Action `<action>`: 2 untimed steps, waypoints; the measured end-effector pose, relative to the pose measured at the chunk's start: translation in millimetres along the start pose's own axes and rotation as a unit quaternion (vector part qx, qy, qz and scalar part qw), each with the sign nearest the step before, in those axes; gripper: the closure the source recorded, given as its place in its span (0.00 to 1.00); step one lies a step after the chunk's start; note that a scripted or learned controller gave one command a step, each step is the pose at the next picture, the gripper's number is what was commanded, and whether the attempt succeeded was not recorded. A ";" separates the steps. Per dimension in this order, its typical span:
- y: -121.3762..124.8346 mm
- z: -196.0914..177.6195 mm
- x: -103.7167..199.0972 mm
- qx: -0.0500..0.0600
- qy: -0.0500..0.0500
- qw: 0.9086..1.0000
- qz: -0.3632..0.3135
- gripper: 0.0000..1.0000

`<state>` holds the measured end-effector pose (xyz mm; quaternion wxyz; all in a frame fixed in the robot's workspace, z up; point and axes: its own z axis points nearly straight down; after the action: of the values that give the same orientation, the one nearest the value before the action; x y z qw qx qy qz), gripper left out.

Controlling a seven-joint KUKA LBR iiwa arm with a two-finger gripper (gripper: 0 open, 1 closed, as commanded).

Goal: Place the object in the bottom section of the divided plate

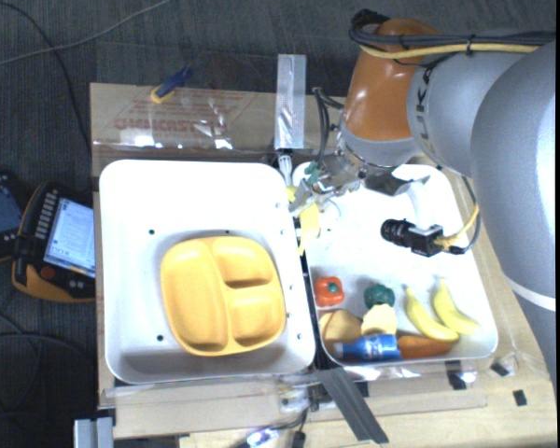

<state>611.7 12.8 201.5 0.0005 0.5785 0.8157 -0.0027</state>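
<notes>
A yellow divided plate (194, 329) lies in the left bin (131, 203). It has one large section on its left and two smaller ones on its right, and nothing lies in any of them. My gripper (315, 192) hangs over the upper left corner of the right bin (481, 329), close to the wall between the bins. A small yellow object (309, 218) sits just below its tip, touching or nearly touching it. Whether the object is held is hidden by the wrist.
Along the right bin's front lie a red pepper (329, 290), a green piece (379, 296), two bananas (439, 313), a blue bottle (371, 348) and a carrot (427, 346). A black part on a yellow cable (412, 234) hangs mid-bin. The arm covers the bin's right side.
</notes>
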 end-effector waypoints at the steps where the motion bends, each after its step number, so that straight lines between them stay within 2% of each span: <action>1: -61.8 8.4 48.2 0.000 0.002 1.000 0.003 1.00; 2: -45.5 18.7 23.8 -0.001 0.001 0.994 -0.106 1.00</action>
<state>560.9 20.1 182.9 -0.0004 0.4886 0.8725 -0.0011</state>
